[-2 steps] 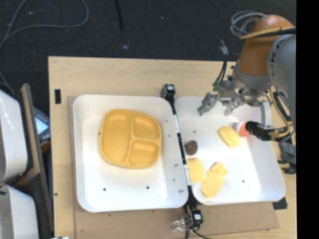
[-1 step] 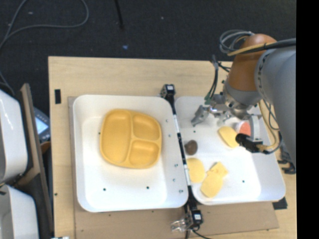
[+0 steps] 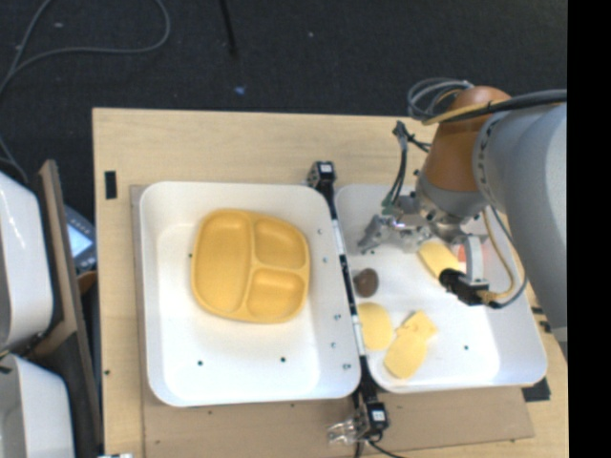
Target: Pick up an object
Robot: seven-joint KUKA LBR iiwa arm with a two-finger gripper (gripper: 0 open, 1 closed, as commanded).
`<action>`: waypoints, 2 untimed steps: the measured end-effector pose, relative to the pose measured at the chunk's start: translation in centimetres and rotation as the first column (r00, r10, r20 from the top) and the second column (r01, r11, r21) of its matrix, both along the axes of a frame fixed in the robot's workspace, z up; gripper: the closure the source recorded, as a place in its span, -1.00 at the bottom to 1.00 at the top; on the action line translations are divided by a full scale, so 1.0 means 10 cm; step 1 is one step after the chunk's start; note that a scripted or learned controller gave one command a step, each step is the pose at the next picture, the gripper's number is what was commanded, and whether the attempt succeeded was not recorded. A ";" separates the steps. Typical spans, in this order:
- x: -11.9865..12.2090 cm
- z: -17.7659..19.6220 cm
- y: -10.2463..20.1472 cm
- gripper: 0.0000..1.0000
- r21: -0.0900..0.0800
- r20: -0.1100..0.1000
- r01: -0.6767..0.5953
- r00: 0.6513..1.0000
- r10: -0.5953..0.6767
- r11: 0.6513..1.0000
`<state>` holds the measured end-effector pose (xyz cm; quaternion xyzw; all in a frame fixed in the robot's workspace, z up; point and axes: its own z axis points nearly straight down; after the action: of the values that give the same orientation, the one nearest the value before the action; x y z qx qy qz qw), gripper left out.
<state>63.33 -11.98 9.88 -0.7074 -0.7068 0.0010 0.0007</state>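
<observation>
My gripper [image 3: 384,230] hangs low over the upper left part of the right bin [image 3: 477,351], below the orange wrist band [image 3: 456,156]. A small brown round object [image 3: 365,281] lies just below the gripper, close to the bin's left wall. A pale yellow slab [image 3: 436,257] lies to the right of the gripper, partly under the wrist. Three more yellow pieces [image 3: 375,325] [image 3: 418,326] [image 3: 406,355] lie together near the bin's front left. Nothing shows as held by the gripper.
The left bin [image 3: 172,351] holds a yellow divided plate [image 3: 251,264] at its middle. A ridge with clamps [image 3: 344,284] separates the two bins. The wooden bench [image 3: 239,141] surrounds both bins.
</observation>
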 end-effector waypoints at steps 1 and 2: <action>0.01 0.13 -0.01 1.00 0.000 0.005 0.002 1.000 -0.002 1.000; 0.04 0.56 -0.02 1.00 0.000 0.007 0.000 1.000 0.000 1.000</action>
<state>63.76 -12.18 15.47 -0.7074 -0.7068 -0.0013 -0.0017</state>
